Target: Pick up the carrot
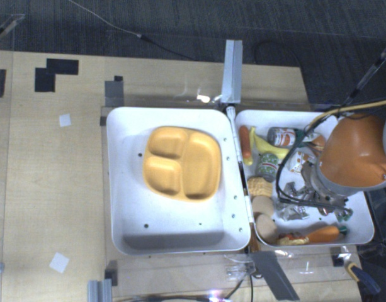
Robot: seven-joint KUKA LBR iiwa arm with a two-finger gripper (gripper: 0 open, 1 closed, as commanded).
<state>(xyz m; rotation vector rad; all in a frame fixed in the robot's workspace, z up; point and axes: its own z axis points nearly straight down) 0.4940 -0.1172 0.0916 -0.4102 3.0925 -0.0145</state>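
Observation:
The carrot (pixel 320 234) is an orange stick with a small greenish end. It lies flat along the front wall of the right bin (pixel 366 230), pointing left to right. The arm's orange band (pixel 353 153) hangs over the right half of that bin. Below it the gripper (pixel 300 207) sits low in the bin, just above and to the left of the carrot. The wrist and cables hide the gripper's tips, and nothing shows held there.
The right bin also holds an orange-red sausage (pixel 245 141), a banana (pixel 269 146), two cans (pixel 281 134) (pixel 267 166), a tan biscuit (pixel 261 187) and a pale round piece (pixel 266 223). A yellow divided plate (pixel 182 162) lies in the left bin (pixel 126 225).

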